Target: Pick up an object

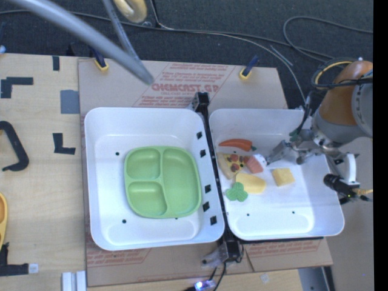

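Observation:
The right bin [327, 223] holds several small toy foods. A red-orange pepper [236, 143] lies near its left wall. Below it sit a pizza-like slice [230, 163] and a pink and white piece [255, 163]. Further down are a yellow wedge [251, 184], a yellow cube [282, 176] and a green leafy piece [236, 192]. My gripper [281, 153] hangs low over the bin, just right of the pink and white piece and above the yellow cube. Nothing is visibly held.
The left bin [103, 126] carries a green divided plate [162, 181]. A black divider [209, 162] runs between the bins. The grey arm [339, 126] with its orange band enters from the right, over the right bin's far corner. Cables lie on the dark floor behind.

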Motion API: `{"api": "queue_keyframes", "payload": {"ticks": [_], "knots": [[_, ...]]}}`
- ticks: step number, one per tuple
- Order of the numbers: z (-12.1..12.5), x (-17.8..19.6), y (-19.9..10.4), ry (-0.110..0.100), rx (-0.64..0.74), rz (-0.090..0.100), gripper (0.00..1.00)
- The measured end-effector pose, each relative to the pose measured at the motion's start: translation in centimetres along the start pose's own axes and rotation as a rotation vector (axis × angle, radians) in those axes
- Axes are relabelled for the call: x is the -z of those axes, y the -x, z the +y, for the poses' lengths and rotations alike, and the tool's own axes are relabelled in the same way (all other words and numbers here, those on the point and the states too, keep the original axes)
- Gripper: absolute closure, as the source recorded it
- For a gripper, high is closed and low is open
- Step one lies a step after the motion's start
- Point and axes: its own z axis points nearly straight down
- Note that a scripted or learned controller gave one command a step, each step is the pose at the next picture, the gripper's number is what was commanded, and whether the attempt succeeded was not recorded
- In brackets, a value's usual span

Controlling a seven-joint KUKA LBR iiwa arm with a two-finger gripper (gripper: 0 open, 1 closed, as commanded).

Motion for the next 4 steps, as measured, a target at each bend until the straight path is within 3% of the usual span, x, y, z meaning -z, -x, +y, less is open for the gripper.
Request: {"api": "queue_keyframes", "payload": {"ticks": [1, 3, 4], "knots": [[0.1, 1.4, -0.1, 0.004, 0.001, 0.0, 1.0], [0.9, 10.0, -1.0, 0.009, 0.001, 0.001, 1.0], [0.6, 9.8, -5.4, 0.005, 0.003, 0.002, 1.0]]}}
